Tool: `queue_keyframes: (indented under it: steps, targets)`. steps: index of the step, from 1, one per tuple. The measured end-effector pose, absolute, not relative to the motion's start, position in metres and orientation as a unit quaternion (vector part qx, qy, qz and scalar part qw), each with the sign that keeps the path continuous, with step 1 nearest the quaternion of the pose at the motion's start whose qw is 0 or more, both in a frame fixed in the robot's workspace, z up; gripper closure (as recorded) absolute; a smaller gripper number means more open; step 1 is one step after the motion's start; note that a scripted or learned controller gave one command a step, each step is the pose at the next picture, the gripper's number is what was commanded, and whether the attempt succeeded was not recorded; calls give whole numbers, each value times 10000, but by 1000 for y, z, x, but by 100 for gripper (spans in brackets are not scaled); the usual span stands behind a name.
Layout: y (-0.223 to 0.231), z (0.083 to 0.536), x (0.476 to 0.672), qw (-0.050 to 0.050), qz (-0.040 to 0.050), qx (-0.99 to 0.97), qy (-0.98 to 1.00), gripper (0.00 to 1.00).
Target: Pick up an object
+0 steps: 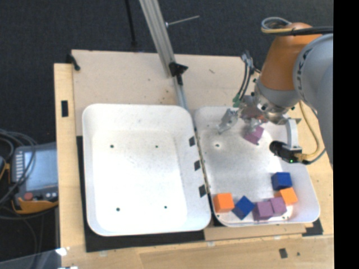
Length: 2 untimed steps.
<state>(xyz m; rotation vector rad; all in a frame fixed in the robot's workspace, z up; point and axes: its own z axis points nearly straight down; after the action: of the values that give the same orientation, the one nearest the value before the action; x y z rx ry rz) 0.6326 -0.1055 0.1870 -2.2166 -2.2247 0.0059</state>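
The gripper point(242, 123) hangs over the upper part of the right bin point(235, 167), and whether it is clenched or released I cannot tell. A purple block point(253, 134) sits just beside it, to its lower right. Along that bin's lower edge lie an orange block point(224, 202), a blue block point(243, 207) and two purple blocks point(270, 208); another blue block point(281, 180) and orange block point(288, 195) sit at lower right. The left bin point(140, 167) fills the frame's centre-left

Arm point(291, 55) comes in upper right, gripper point(242, 119) over the right bin point(235, 161), purple block point(253, 134) right below it, more blocks point(263, 203) lower right.
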Motion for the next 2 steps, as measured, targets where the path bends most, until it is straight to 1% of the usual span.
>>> queue_keyframes:
  steps: [1, 2]
  targets:
    - [-100, 129, 626, 15, 25, -7070, -7072, 0]
    - [-101, 96, 626, -3, 13, -7079, -7063, 0]
